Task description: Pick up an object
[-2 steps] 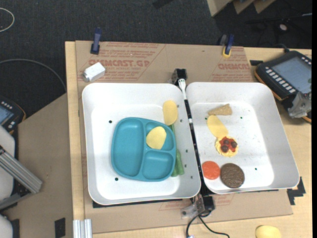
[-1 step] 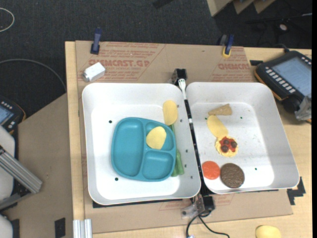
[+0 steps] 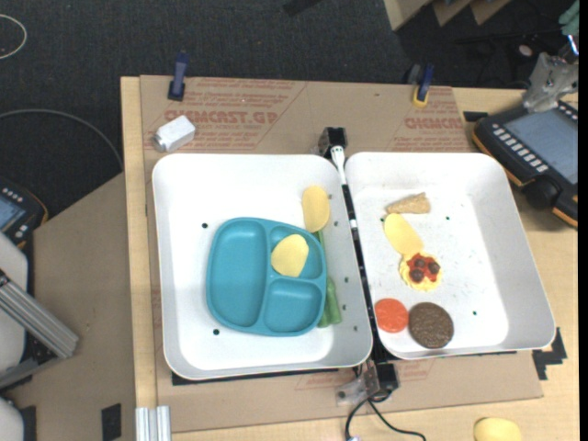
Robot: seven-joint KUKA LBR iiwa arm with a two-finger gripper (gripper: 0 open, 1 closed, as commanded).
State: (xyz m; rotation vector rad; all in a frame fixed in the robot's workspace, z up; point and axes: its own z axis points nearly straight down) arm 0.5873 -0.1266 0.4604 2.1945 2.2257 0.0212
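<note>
Brown disc point(image 3: 430, 325): round, at the near edge of the right bin point(image 3: 491, 191), just beside a red disc point(image 3: 391, 315) on its left.
Berry-topped yellow piece point(image 3: 422, 270): just beyond the 2 discs.
Pale oval point(image 3: 401, 233): touching the berry piece's far side, long axis slanting from far-left to near-right.
Tan wedge point(image 3: 409, 205): farthest in that bin, long axis running left to right.
Teal tray point(image 3: 241, 278): in the left bin point(image 3: 184, 209), 3 compartments; a yellow lump point(image 3: 290, 255) sits in the far-right one.
Green strip point(image 3: 330, 303): along the tray's right edge, long axis near to far.
Second pale oval point(image 3: 315, 208): beyond the tray, long axis near to far.
</note>
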